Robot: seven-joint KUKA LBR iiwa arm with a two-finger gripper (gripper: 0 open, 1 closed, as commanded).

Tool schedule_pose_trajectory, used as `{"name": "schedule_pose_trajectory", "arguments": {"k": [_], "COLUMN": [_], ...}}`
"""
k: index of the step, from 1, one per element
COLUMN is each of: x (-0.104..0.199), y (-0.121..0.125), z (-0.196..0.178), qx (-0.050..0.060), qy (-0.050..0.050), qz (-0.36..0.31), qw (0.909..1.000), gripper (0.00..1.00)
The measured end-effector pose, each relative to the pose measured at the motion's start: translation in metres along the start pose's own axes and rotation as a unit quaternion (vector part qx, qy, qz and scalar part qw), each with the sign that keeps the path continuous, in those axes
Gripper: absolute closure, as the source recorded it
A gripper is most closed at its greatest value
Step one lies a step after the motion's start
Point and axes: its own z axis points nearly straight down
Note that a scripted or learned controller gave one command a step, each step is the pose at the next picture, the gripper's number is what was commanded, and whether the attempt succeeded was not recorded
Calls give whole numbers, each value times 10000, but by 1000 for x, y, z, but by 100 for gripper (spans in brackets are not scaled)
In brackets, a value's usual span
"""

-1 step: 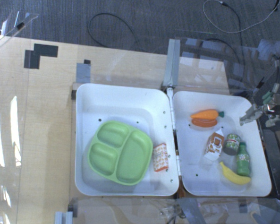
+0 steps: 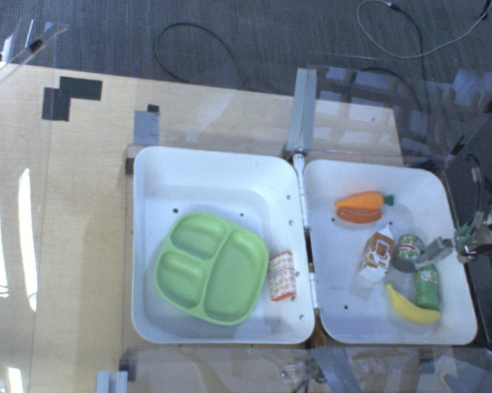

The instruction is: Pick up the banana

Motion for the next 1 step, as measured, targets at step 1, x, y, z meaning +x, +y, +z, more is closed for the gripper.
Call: {"name": "schedule_pose_trajectory", "arguments": {"k": [1], "x": [8], "y": [0], "z": [94], "qx": [-159], "qy": [-104], "qz": [-196], "qw": [9996], "gripper": [0]}}
